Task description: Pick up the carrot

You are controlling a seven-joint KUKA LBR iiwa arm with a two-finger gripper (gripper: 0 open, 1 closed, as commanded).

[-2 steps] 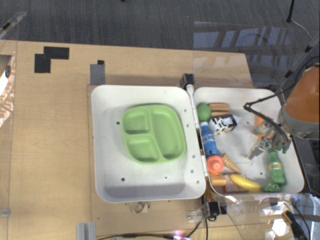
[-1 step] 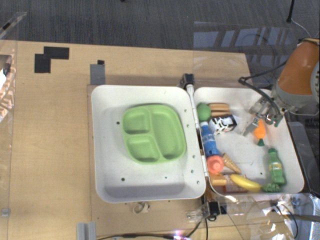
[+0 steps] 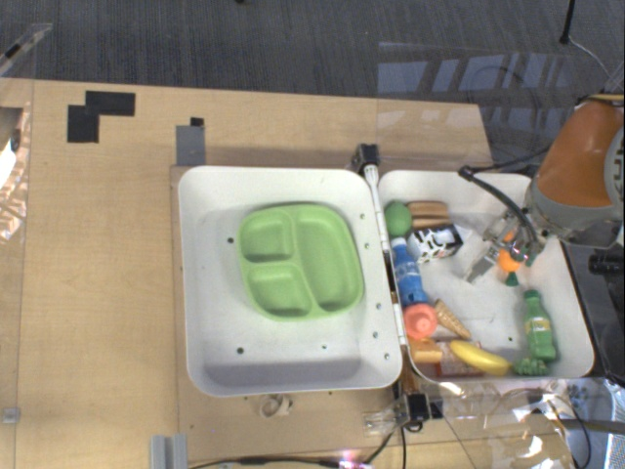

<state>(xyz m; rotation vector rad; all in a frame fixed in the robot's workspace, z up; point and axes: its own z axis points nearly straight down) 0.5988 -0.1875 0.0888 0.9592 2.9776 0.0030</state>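
The carrot (image 3: pixel 509 261) lies in the right bin (image 3: pixel 576 306), touching the end effector (image 3: pixel 503 247); we cannot tell its state; we should descend straight, close around the carrot's middle, avoiding the green bottle (image 3: pixel 536 325).

Both bins (image 3: pixel 195 262) are white. The tray (image 3: pixel 296 260) is light green. The carrot (image 3: pixel 510 261) is orange, the banana (image 3: pixel 479 358) yellow, the bottle (image 3: pixel 536 326) green, another bottle (image 3: pixel 407 277) blue, the cup (image 3: pixel 420 320) salmon pink, the ball (image 3: pixel 396 219) green. The arm (image 3: pixel 584 169) shows orange above grey.
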